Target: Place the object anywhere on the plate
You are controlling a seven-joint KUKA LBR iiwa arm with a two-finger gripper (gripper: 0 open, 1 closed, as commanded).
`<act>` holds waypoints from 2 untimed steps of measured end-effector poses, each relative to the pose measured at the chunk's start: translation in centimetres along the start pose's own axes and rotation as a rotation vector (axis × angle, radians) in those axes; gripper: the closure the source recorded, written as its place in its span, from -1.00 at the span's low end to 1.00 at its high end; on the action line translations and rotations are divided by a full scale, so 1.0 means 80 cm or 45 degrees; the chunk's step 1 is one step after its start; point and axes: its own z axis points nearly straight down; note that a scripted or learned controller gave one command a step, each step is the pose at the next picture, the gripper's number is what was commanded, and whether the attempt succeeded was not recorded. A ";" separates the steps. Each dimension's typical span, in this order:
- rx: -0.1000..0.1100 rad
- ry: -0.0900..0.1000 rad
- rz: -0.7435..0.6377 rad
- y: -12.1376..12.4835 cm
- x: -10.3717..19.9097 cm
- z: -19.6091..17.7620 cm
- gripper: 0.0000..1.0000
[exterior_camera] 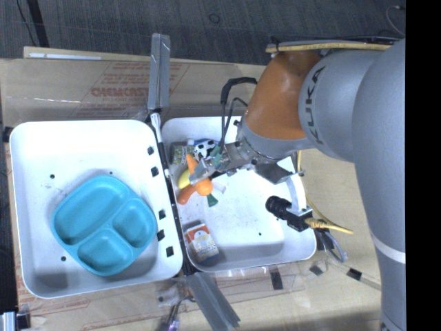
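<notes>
- Your claw (215,158) sat low over the clutter at the upper left of the right bin (265,250); you could not tell how it stood or whether it had hold of anything.
- The likely object, an orange carrot-shaped toy (195,187), lay just below the claw beside a yellow piece (184,178), close to the divider between the bins.
- The blue sectioned plate (103,224) waited in the left bin (41,143), left of centre in the frame, well apart from the toy.
- A small carton (200,243) lay at the right bin's lower left.
- To do this step well, you needed a grasp on the toy alone, a lift clear of the bin walls, then a release low over the plate.
</notes>
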 end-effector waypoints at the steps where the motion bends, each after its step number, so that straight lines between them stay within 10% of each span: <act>1: 0.005 0.002 -0.116 -0.021 0.084 0.027 1.00; 2: 0.004 0.001 -0.114 -0.021 0.083 0.027 -1.00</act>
